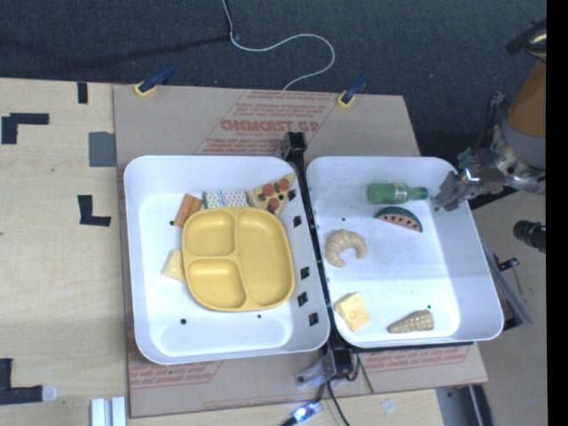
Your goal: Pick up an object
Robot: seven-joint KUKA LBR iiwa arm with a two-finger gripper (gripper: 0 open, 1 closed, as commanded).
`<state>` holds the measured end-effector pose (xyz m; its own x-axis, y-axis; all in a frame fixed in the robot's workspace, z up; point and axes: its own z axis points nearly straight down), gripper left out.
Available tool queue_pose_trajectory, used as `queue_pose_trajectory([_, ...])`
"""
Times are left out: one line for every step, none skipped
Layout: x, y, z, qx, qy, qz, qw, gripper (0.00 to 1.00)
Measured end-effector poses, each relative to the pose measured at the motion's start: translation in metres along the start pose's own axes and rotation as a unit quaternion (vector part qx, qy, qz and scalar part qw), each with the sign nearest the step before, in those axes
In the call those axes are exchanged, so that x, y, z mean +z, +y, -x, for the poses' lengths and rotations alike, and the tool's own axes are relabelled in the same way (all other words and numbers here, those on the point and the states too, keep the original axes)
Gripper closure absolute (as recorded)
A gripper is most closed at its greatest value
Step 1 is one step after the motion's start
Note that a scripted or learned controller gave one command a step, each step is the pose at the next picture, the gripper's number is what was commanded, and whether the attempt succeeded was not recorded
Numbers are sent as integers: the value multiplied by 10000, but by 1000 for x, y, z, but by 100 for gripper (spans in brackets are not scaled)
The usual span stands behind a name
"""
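My gripper [450, 192] hangs at the right bin's [477, 264] far right rim, just right of a green bottle [395, 193] lying on its side. Nothing shows in its grasp. Below the bottle lies a watermelon slice [399, 219]. A croissant [346, 247] rests near the bin's left middle. At the front of this bin are a yellow cheese block [352, 311] and a waffle cone [411, 323].
The left bin [142, 238] holds a yellow divided plate [238, 257], with a pizza slice [273, 193], a cracker [224, 200], an orange piece [187, 209] and a yellow wedge [173, 264] around it. A black divider [306, 238] separates the bins.
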<state>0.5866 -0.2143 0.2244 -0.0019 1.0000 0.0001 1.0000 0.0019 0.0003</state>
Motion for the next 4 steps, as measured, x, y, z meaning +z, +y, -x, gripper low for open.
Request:
queue_pose_trajectory([-9,8,-56,-26,9,-2,10000,100])
queue_pose_trajectory([0,9,-118,-22,6,-13,10000,100])
queue_pose_trajectory([11,11,-170,-22,5,-15,10000,100])
queue_pose_trajectory([18,13,-225,-21,4,-18,10000,100])
